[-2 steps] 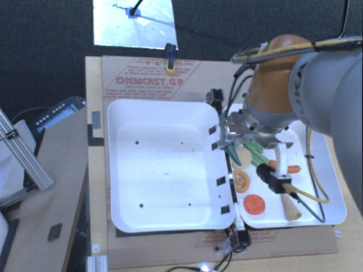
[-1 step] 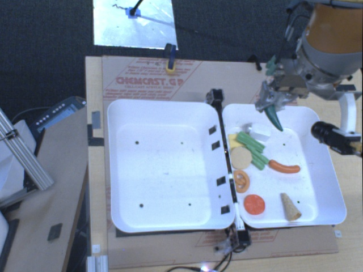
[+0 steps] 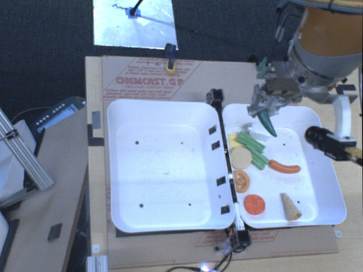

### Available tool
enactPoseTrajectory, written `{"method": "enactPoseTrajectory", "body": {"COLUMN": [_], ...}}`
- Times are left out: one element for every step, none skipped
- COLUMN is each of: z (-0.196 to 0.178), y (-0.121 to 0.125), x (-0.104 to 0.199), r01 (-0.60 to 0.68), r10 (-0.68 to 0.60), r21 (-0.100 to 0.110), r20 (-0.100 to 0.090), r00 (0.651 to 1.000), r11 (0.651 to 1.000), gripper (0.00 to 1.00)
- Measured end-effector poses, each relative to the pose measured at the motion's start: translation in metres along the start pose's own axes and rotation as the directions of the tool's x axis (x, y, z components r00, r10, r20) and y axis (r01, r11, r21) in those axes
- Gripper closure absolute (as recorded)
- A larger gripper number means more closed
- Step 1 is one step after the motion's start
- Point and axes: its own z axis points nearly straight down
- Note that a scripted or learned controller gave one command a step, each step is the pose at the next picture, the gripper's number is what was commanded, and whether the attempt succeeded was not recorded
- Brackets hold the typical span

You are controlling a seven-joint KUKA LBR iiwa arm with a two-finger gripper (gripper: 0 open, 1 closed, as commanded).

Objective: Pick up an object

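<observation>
My gripper point(image 3: 262, 110) hangs over the back left part of the right bin point(image 3: 323, 152). It is shut on a dark green, pointed, pepper-like piece point(image 3: 268, 123) that sticks down and to the right from between the fingers, lifted above the bin floor. Below it in the bin lie light green stalks point(image 3: 253, 147), a beige disc point(image 3: 240, 157), an orange-red sausage point(image 3: 284, 167), a pretzel point(image 3: 241, 181), a red slice point(image 3: 254, 204) and a tan cone point(image 3: 291, 207).
The left bin point(image 3: 164, 163) sits beside the right one, with a black clipped divider point(image 3: 222, 152) between them. A black cylinder point(image 3: 323, 140) juts in at the right bin's far right edge. A shiny plate point(image 3: 135, 15) lies behind the bench.
</observation>
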Motion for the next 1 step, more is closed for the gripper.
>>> {"method": "enactPoseTrajectory", "body": {"z": [-0.0210], "y": [-0.0299], "x": [0.0294], "r01": [0.001], "r10": [-0.001], "r21": [0.001], "r20": [0.000], "r00": [1.000], "r11": [1.000], "gripper": [1.00]}}
